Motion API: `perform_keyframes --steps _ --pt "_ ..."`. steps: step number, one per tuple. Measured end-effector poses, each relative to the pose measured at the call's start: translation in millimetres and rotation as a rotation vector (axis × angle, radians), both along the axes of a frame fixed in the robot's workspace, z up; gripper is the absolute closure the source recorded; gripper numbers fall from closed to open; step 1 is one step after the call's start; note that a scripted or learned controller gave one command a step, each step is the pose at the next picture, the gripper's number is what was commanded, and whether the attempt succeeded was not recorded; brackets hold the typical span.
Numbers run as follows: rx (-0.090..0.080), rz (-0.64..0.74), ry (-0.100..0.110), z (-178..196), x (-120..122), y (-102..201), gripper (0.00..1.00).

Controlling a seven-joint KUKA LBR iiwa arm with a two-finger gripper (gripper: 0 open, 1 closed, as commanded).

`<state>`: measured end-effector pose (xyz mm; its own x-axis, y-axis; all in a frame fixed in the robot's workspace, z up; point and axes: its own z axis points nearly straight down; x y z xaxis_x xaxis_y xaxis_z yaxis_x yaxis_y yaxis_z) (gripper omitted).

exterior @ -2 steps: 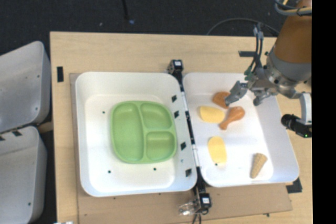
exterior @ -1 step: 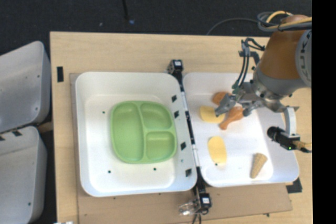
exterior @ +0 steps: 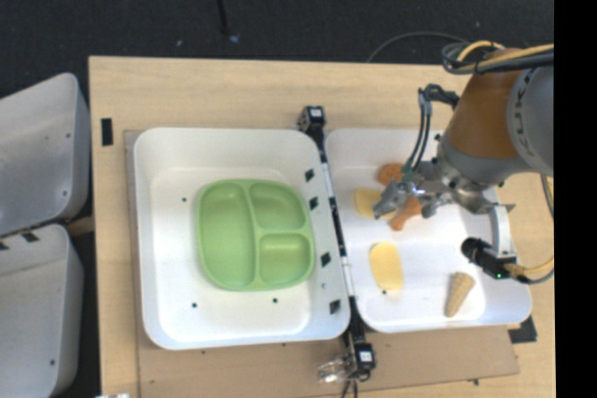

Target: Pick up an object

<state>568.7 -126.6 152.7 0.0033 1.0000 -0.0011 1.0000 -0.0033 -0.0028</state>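
Nearby, smooth green compartmented plastic tray [exterior: 253,233]

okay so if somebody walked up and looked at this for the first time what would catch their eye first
Probably the green divided plate, lying alone in the left bin. Next the grey and orange arm reaching in from the right, its pincer low over the right bin beside an orange piece. Around it lie small food-like items: a yellow oval and a tan cone nearer the front edge.
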Motion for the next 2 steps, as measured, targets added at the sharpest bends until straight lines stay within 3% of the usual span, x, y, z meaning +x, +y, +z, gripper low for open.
perform_keyframes --steps 1,2 --pt "0.000 -0.005 -0.005 12.9 1.1 -1.4 1.00" --pt "-0.001 -0.006 -0.010 74.4 1.1 -10.8 1.00"
